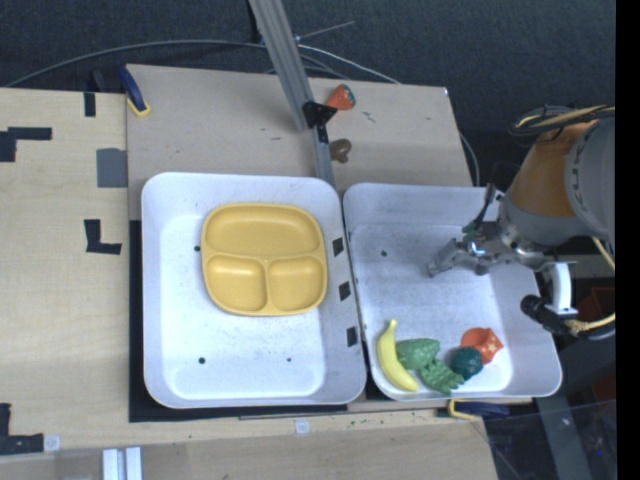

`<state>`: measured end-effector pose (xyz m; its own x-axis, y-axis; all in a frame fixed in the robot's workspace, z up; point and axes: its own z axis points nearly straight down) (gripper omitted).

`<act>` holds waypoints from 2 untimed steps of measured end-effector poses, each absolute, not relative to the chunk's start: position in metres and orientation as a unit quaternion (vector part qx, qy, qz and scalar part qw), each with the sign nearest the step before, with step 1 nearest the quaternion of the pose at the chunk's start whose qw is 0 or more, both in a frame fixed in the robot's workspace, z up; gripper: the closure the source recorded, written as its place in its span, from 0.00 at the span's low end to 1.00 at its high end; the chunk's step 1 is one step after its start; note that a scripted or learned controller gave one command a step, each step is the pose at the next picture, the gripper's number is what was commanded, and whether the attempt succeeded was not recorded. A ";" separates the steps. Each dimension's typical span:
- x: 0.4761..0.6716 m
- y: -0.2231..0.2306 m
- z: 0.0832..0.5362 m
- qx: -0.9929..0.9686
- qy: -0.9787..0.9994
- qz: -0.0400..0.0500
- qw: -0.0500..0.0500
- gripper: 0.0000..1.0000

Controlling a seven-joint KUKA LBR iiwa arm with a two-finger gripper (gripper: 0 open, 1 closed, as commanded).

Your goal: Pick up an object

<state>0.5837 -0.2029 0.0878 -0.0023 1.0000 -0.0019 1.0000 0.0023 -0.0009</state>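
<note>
In the right bin point(400, 218), several small toy foods lie along the near edge: a yellow banana point(391, 359), a green leafy piece point(424, 361), a dark teal round piece point(465, 362) and an orange-red piece point(482, 342). My gripper point(443, 262) reaches in from the right and hovers over the bin's middle, well above and behind the toys. Nothing sits between its fingers.
A yellow three-compartment plate point(265, 258) lies in the left bin point(170, 298). A grey pole point(285, 53) with a clamp stands behind the bins, and a small orange object point(342, 96) rests on the bench near it.
</note>
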 end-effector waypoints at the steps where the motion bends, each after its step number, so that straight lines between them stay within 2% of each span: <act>1: 0.584 -0.202 0.099 0.706 0.708 -0.001 0.000 1.00; 2: 0.585 -0.208 0.161 0.707 0.707 0.001 0.003 1.00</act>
